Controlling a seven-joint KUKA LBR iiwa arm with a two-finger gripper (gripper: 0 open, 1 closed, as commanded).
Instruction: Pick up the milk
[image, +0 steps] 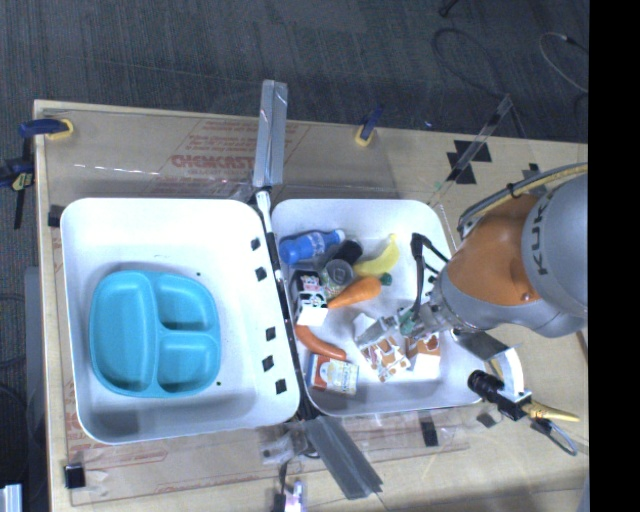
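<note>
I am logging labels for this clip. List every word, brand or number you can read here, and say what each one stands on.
"KU", the start of a brand name cut off by the frame edge: on the grey arm.
Red lettering on the bench top behind the bins: too faint and blurred to read.
Print on the small cartons and packets in the right bin: too small to read.
The blue bottle has a label: unreadable.

A pale wooden bench (130, 130) with faded red lettering sits on dark grey carpet (150, 45) — blue clamps (45, 128) grip its far-left corner, well away from the pincer.
</note>
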